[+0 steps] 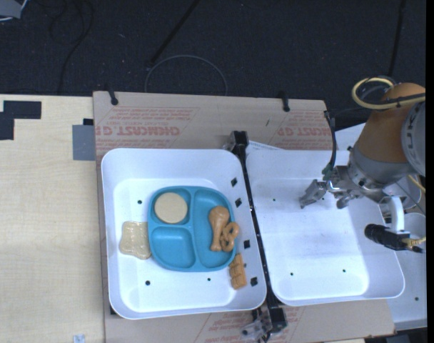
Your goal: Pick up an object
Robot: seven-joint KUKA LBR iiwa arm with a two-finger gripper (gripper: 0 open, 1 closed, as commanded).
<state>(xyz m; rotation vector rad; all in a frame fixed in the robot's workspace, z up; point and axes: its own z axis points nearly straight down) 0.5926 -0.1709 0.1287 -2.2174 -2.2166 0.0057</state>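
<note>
Blue tray (175, 252) in the left bin (124, 170), pretzel (224, 229) on it, gripper (324, 194) over the right bin (324, 263)

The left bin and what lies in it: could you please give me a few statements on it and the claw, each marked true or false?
1. The blue tray lies in the left bin. True.
2. A round tan disc sits in one of the tray's compartments. True.
3. The claw is over the left bin. False: it is over the right bin.
4. The pale piece lies inside the tray. False: it lies on the bin floor, at the tray's left edge.
5. The pretzel lies in the tray's right compartment. True.
</note>
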